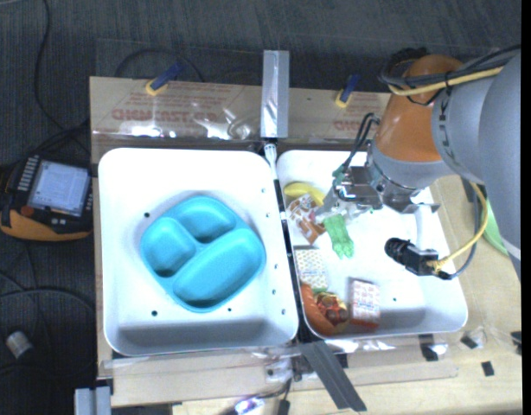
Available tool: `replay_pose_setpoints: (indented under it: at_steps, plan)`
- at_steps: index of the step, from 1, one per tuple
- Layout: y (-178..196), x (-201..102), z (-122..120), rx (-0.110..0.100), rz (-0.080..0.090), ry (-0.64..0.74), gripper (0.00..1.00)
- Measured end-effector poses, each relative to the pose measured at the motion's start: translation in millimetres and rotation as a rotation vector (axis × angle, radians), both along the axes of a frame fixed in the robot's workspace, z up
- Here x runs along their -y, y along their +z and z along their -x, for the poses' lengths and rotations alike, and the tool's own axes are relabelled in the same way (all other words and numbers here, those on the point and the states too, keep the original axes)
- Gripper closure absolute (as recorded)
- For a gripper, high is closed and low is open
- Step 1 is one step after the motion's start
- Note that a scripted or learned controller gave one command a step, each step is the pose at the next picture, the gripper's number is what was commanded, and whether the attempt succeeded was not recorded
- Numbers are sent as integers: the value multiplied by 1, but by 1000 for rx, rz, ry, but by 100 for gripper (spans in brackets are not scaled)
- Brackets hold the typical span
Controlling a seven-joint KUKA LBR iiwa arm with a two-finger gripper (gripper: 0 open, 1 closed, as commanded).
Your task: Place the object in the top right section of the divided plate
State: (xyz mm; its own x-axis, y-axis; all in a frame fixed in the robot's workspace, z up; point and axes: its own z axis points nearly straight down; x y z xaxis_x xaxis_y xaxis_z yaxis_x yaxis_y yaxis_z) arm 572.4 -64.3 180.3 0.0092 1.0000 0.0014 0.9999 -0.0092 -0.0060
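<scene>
A blue divided plate (181, 282) lies in the left white bin (127, 318), its small top right section (210, 217) holding nothing. My gripper (342, 204) hangs low over the left part of the right bin (438, 305). Directly under its tip, and reaching toward the front, is a green object (341, 237); whether it is gripped or only lying on the bin floor is hidden by the gripper body. The grey arm with its orange band (412, 111) comes in from the upper right.
Along the right bin's left wall lie a yellow item (297, 189), a crinkled snack packet (305, 218), a dotted white packet (313, 268), an orange-red item (324, 308) and a small patterned box (364, 301). A black cable plug (406, 252) hangs beside the arm.
</scene>
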Motion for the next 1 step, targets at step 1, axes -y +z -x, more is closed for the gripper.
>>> replay_pose_setpoints:
  at_steps: [1]
  plan:
    - [1, -70, 62, -2, 1, 83, 100]
